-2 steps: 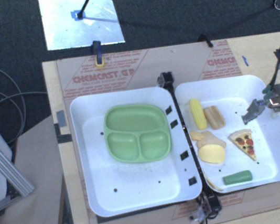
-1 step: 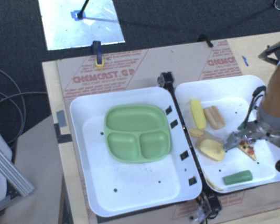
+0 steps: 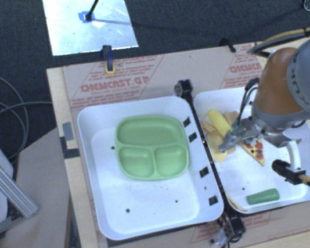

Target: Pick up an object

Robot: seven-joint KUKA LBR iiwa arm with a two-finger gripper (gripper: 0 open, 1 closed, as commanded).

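In the right bin (image 3: 237, 195) lie a yellow corn cob (image 3: 218, 120), a pizza slice (image 3: 255, 152) and a green pickle-like piece (image 3: 262, 196) near the front edge. More yellow toy food (image 3: 215, 137) sits beside the corn. My gripper (image 3: 229, 140) hangs low over the left part of this bin, just in front of the corn and left of the pizza slice. Its tips are down among the yellow pieces, and the arm's grey and orange wrist (image 3: 276, 94) covers the bin's right side.
The left bin (image 3: 111, 216) holds a green divided plate (image 3: 150, 147). A black divider with clips (image 3: 201, 148) runs between the bins. Cardboard (image 3: 136, 79) lies under both bins, and a metal frame (image 3: 0, 182) stands at the far left.
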